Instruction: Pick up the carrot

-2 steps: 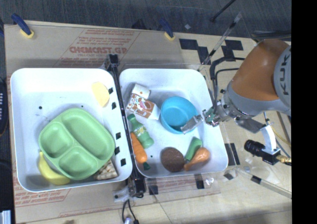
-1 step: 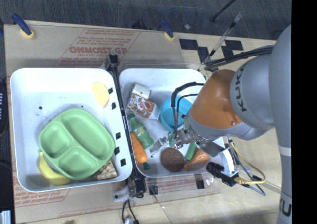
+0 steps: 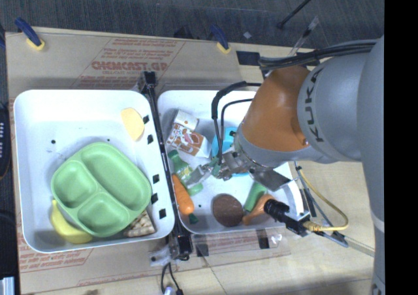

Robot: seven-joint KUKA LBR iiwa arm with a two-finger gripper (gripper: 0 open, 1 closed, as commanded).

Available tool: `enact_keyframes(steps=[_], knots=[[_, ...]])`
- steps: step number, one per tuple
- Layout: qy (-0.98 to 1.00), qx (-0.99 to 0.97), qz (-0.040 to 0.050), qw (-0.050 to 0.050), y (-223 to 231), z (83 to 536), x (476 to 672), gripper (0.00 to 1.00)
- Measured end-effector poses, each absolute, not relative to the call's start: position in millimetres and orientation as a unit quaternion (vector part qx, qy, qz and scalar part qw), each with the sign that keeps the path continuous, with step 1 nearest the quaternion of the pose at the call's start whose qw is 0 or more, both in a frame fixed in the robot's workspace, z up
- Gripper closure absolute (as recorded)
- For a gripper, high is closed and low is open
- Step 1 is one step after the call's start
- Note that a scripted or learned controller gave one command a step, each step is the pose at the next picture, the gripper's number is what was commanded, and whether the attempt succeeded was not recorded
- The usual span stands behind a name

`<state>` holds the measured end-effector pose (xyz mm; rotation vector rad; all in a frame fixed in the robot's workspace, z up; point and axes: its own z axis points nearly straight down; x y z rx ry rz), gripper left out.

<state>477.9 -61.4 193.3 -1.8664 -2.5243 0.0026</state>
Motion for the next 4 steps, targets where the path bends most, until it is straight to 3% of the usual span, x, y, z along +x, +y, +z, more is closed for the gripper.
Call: enact_keyframes(steps=[1, 2, 3, 4], knots=[[-0.761, -0.648, 0.0028, -0.004, -103, 92, 488.3, 0.0], [-0.767, -0.642, -0.001, 0.0, -55, 195, 487.6, 0.0], [-0.792, -0.611, 0.0013, 0.003, -104, 91, 476.0, 0.0], [-0.795, -0.606, 0.0025, 0.006, -103, 100, 476.3, 1.0]])
